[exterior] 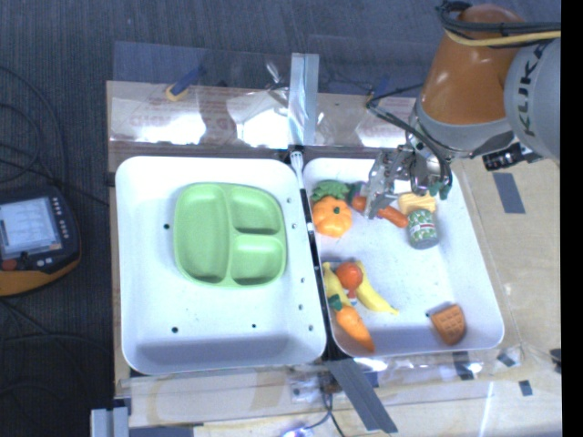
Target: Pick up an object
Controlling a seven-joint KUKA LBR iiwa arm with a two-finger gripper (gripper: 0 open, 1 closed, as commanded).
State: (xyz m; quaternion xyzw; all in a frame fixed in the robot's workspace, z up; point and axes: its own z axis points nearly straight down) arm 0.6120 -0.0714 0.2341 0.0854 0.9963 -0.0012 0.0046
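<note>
The right white bin holds several toy foods: an orange pumpkin, green leafy piece, a small carrot, a yellow cheese block, a green can, a tomato, a banana, another carrot and a toast slice. My gripper hangs low over the bin's far part, just left of the cheese block and above the small carrot. Nothing shows between its fingers.
The left white bin carries a green divided plate. A pendant with a screen lies off the bench at left. A metal divider stands behind the gap between the bins.
</note>
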